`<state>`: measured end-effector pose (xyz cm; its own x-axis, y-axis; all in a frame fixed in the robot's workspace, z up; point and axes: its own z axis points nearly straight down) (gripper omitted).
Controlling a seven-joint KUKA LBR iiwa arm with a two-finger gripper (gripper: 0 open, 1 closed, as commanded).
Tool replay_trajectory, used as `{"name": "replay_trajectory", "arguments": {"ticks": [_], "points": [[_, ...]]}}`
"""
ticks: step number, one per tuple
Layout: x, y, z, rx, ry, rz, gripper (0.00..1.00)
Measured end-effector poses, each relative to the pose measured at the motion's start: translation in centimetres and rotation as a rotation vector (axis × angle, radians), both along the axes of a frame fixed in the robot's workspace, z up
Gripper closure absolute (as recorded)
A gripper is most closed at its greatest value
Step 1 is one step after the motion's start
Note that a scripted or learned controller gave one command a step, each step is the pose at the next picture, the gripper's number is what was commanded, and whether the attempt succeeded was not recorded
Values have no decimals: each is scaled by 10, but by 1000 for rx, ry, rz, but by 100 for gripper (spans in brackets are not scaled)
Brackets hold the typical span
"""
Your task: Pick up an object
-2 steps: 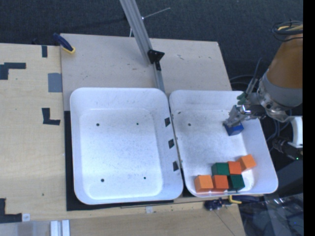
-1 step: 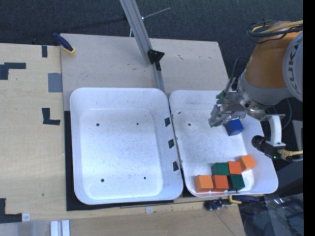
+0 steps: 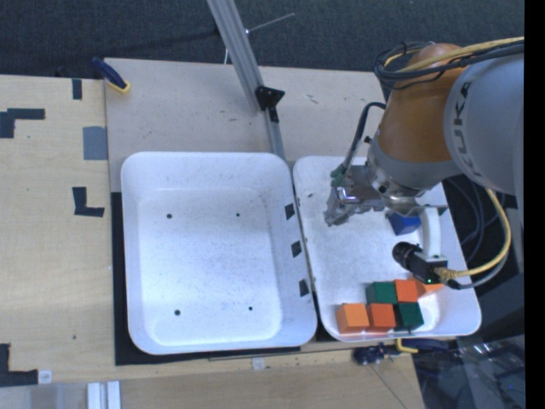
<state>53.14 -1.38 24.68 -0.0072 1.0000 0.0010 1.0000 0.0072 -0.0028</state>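
Note:
Several small blocks lie in the right bin (image 3: pixel 341 254) near its front edge: an orange block (image 3: pixel 352 316), another orange one (image 3: pixel 382 314), a dark green block (image 3: pixel 381 292), an orange block (image 3: pixel 409 290) and a green block (image 3: pixel 410 313). A blue object (image 3: pixel 405 223) lies partly hidden under the wrist. My gripper (image 3: pixel 339 206) hangs over the upper left part of the right bin, well behind the blocks. I see nothing between its fingers.
The left bin (image 3: pixel 209 250) stands beside the right one. A slanted metal pole (image 3: pixel 243 54) rises behind the bins. A black cable connector (image 3: pixel 415 262) hangs over the right bin near the blocks. Wooden bench extends to the left.

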Motion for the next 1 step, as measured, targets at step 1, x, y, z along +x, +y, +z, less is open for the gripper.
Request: {"name": "replay_trajectory", "arguments": {"ticks": [1], "points": [[10, 59, -6, 1, 0, 1, 100]]}}
